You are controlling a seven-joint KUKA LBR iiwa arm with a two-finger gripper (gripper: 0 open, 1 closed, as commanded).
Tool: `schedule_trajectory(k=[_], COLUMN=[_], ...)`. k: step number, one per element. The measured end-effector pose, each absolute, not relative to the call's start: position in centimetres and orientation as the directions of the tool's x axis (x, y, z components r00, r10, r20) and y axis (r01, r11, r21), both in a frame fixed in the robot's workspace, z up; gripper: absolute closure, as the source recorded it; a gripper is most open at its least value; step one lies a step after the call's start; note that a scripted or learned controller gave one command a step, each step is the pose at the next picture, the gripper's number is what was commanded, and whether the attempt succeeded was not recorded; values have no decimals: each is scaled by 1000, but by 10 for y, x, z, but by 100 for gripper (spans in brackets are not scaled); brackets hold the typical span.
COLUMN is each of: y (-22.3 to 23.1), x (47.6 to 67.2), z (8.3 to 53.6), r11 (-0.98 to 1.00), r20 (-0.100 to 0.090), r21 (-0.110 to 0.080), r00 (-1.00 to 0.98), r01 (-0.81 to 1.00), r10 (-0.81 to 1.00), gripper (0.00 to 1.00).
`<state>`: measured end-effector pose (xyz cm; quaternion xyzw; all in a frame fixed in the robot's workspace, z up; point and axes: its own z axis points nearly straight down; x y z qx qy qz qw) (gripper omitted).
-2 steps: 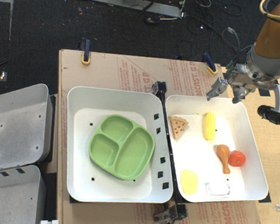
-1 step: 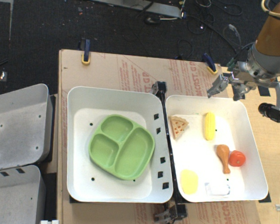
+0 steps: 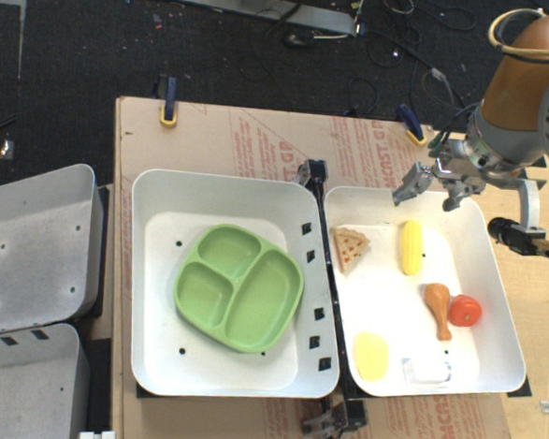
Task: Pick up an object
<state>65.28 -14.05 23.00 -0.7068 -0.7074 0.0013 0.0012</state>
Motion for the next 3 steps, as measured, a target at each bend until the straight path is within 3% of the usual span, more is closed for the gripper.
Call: schedule_trajectory(k=[1,2,3], y=[-146,-154,-153], x=[657,650,653], z=[183,126,140], r11=[-1,-2,0], r20=[0,0,-2], r21=[-4,-5,3], r00=[1,2,0], r01=[1000,1000,1000], r10=[1000,1000,1000], gripper=[0,0,100])
